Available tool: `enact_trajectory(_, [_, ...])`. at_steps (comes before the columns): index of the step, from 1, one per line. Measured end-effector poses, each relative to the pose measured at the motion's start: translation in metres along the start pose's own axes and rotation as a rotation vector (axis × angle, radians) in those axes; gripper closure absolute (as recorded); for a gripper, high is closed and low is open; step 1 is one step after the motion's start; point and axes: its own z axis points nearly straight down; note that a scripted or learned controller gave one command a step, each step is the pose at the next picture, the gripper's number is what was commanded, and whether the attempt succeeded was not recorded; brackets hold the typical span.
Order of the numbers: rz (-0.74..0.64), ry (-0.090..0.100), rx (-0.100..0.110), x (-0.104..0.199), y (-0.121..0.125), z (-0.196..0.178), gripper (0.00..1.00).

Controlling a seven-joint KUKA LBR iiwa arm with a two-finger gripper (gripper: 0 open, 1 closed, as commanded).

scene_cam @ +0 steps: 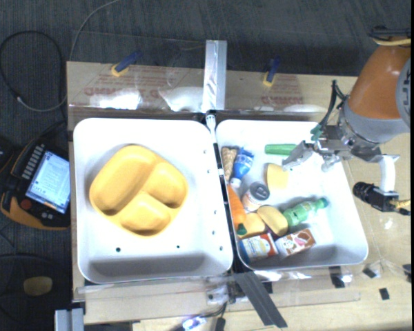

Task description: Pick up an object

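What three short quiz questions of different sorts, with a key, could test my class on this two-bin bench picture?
1. True or false: the big yellow lump lies in the left bin.
2. Which lies nearer the gripper: (a) the green marker or (b) the green bottle?
3. Fill in: the arm's band is ____.

Key: 1 true; 2 a; 3 orange.

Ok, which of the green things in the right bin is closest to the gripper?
The small green stick at the bin's far side, just left of the gripper. The green bottle lies farther off, toward the near side.
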Motion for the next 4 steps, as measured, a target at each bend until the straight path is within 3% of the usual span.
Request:
enact_trajectory(1, [-0.184, -0.006, -0.015, 0.045, 0.008, 0.119, 0.0])
enact_trajectory(2, [-0.065, -0.001, 0.0, 0.103, -0.016, 0.027, 0.0])
enact_trajectory(3, [-0.145, 0.0, -0.02, 0.054, -0.012, 0.089, 0.0])
enact_trajectory(4, [-0.263, -0.003, -0.011, 0.048, 0.059, 0.12, 0.0])
